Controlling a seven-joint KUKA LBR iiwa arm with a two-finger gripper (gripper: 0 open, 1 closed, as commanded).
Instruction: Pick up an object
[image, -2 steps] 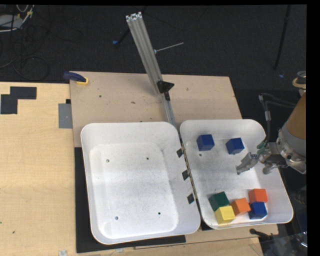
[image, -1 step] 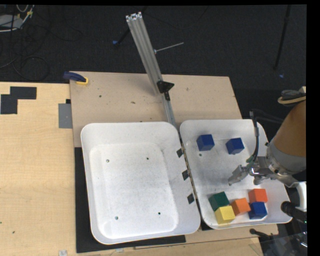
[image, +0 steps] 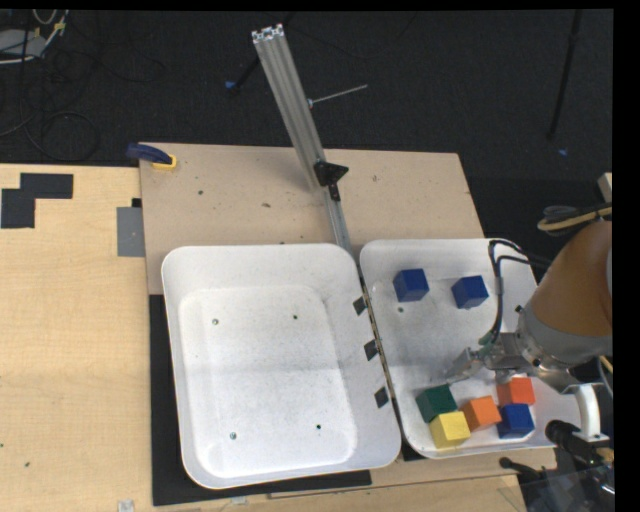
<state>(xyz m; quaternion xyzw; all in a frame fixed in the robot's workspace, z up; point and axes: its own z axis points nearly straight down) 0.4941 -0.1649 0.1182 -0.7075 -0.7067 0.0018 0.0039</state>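
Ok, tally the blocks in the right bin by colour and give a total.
Blue blocks: 3
Green block: 1
Yellow block: 1
Orange block: 1
Red block: 1
Total: 7

a dark floor (image: 130, 70) lies behind the bench, with loose cables (image: 40, 40) trailing at upper left. the light wooden benchtop (image: 70, 330) bears black patches, a raised brown board (image: 250, 195), and a slanted aluminium rail (image: 295, 105). a small blue-and-yellow thing (image: 152, 155), perhaps a clamp, sits at the board's corner.
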